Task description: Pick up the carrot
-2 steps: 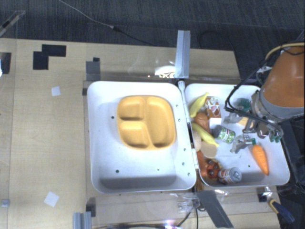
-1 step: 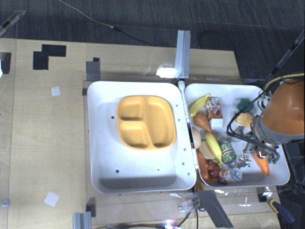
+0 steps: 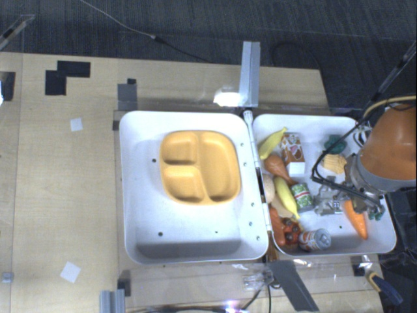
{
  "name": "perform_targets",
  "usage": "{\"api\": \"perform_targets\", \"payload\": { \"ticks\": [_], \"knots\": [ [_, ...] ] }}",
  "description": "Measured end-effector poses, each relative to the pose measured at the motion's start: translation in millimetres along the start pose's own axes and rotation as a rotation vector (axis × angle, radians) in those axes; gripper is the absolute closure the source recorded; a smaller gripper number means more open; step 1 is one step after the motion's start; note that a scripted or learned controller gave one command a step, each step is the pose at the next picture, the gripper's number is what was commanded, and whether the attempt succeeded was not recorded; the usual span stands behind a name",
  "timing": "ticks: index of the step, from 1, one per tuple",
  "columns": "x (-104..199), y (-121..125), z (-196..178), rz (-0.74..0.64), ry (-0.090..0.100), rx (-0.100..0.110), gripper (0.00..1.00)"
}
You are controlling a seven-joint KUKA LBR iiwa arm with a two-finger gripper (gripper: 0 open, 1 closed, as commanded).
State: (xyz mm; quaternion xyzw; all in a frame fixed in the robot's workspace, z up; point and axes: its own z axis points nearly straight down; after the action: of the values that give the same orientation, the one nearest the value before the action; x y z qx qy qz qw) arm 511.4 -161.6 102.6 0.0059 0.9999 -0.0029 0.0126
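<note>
So your arm was reaching in from the right over the right-hand bin, orange band up top and the wrist hanging low over the bin's right side. The gripper sat down among the clutter near the middle-right of that bin, but honestly you couldn't tell from this angle how wide it was or whether it had hold of anything, the arm's body and cables covered too much. The carrot was lying on the bin floor just beside the gripper, toward the right wall, pointed end aimed at the bin's near edge, and it looked like it was resting on the white plastic rather than lifted. The rest of that bin was packed along its left side: a banana up top, a second banana lower down, a small box next to the top one, a green can near the middle, and a soda can lying on its side by the near edge. Something reddish sat in the near-left corner, too jumbled to name. The left bin had a yellow divided plate sitting about in its middle, well apart from the carrot.
</note>
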Motion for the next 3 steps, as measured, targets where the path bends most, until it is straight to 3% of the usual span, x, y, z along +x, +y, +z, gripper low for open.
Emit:
{"api": "perform_targets", "payload": {
  "ticks": [1,2,3],
  "knots": [
    [20.1,32.8,-28.8,-0.174,0.016,-0.007,1.00],
    [-9.2,-12.7,12.6,-0.487,0.010,-0.008,1.00],
    [6.4,-44.5,-1.6,-0.627,0.013,-0.008,1.00]
  ]
}}
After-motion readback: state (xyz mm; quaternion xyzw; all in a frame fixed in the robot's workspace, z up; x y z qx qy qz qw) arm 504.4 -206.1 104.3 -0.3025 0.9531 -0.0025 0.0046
